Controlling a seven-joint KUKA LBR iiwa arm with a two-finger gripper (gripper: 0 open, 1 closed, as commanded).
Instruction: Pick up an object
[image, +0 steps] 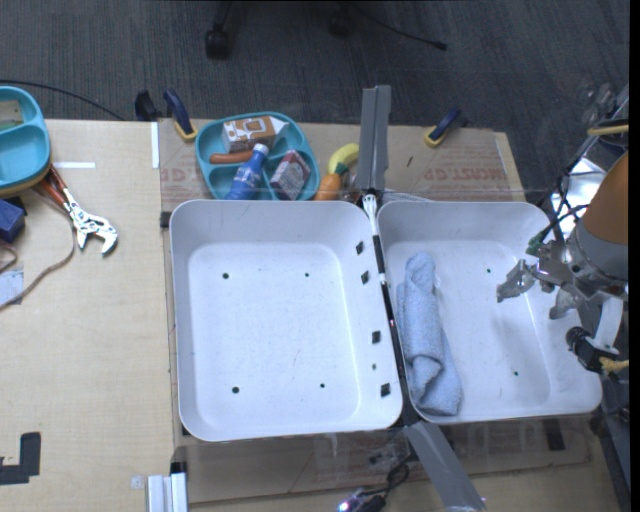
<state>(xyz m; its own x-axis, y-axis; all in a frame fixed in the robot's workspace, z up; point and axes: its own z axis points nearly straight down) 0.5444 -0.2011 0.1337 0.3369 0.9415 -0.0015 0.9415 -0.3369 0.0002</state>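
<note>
1 pale blue towel (427, 336), rumpled lengthwise, in right bin (520, 395)

Pale wooden bench (90, 350) carries two shallow white bins: left bin (180, 330), right bin (480, 215). Teal divided tray (210, 150) behind left bin. Steel adjustable wrench (88, 226) at left.

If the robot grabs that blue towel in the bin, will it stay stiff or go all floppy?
Probably floppy: the blue towel lies crumpled in soft folds along the right bin's left side. It looks light, and would likely droop and unfold from wherever it's pinched.
</note>
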